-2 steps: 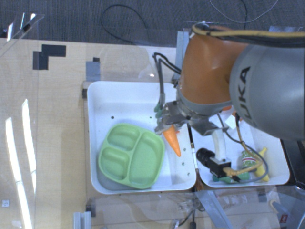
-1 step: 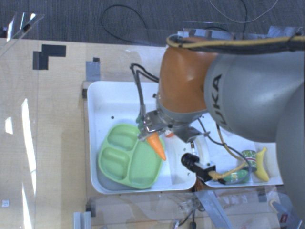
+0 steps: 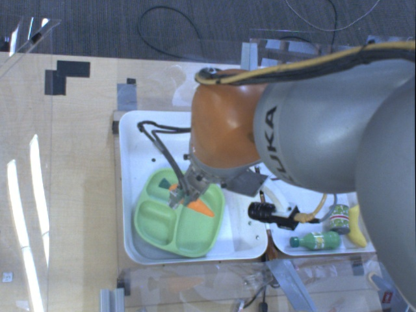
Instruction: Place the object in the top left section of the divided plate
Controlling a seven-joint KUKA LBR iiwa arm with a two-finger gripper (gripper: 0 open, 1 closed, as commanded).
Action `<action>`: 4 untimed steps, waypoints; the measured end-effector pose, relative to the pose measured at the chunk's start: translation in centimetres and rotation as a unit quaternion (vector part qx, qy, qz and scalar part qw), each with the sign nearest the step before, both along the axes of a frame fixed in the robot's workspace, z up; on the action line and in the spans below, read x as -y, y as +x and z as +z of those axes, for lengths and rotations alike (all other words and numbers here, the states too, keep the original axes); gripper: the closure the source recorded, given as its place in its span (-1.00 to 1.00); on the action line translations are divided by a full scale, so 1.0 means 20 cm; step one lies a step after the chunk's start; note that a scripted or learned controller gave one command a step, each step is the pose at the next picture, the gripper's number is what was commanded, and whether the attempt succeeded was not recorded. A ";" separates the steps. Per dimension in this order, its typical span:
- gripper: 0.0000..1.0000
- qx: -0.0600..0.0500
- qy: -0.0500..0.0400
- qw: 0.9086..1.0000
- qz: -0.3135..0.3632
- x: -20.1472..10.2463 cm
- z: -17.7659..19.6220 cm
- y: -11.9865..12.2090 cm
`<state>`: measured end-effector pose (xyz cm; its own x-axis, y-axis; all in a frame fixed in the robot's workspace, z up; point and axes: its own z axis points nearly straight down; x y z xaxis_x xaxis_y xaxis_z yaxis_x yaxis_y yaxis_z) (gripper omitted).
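Camera view: carrot [image 3: 201, 207] lies touching the end effector [image 3: 180, 197] on the divided plate [image 3: 156, 229].

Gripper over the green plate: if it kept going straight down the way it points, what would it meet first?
Most likely the carrot lying on the plate, just beside the gripper; depth is unclear from this slant.

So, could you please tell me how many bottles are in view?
1: a green bottle lying on its side in the right bin, beside a can and banana. The arm may hide others.
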<state>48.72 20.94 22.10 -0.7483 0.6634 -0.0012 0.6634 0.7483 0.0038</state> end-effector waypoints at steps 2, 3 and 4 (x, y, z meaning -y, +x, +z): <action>1.00 0.003 -0.001 0.959 0.285 0.08 0.20 0.00; 1.00 0.003 -0.002 0.916 0.401 0.33 0.19 0.10; 1.00 0.004 -0.002 0.882 0.471 0.06 0.23 0.04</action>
<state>49.61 19.65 26.62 -0.9673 -0.2534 -0.0087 -0.2534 0.9674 0.0024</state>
